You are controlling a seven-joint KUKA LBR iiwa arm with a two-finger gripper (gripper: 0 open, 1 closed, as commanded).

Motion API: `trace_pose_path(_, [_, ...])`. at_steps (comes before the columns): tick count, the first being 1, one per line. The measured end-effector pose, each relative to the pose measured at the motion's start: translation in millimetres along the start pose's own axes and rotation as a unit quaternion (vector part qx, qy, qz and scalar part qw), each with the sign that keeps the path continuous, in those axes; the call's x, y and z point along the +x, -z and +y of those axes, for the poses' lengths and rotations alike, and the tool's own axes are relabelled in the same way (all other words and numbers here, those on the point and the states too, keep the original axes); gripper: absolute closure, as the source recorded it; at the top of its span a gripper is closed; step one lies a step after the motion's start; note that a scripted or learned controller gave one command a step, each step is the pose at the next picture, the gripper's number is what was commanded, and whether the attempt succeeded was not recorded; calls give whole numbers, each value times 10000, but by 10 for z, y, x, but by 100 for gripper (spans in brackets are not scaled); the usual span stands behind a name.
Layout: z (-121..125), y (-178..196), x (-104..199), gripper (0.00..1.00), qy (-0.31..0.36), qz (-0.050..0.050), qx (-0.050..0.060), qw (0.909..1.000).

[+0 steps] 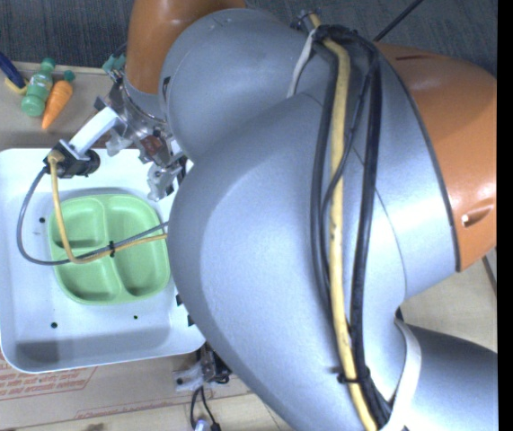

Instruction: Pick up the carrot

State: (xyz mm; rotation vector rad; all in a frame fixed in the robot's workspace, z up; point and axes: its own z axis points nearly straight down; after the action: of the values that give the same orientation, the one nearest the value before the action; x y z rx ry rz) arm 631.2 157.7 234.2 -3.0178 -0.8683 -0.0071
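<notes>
Camera view, looking down at a slant: the grey arm [310, 232] filled most of the picture, its orange band [171, 25] up top and black and yellow cables [341, 241] running along its side. The gripper [153, 155] sat at the far edge of the white bin [22, 330], over its upper right part; whether it was released or clenched could not be told, the arm's bulk and wrist hardware covering that end, and nothing could be seen held there. A white-and-black fitting [81, 146] stuck out from the wrist to the left, with a yellow and a black cable looping down over the bin. In the bin lay a green divided plate [103, 277]. The carrot [56, 101] lay outside the bin, on the counter [76, 70] beyond its far left corner, just beside a green bottle-shaped toy [37, 92] and a blue-and-yellow piece [9, 70], well apart from the gripper.
</notes>
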Motion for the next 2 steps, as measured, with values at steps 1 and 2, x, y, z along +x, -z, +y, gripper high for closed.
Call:
trace_pose_path(1, [423, -957, -317, 0, 110, -102, 37, 9999])
trace_pose_path(2, [71, -406, -1047, 0, -9, -56, 34, 10000])
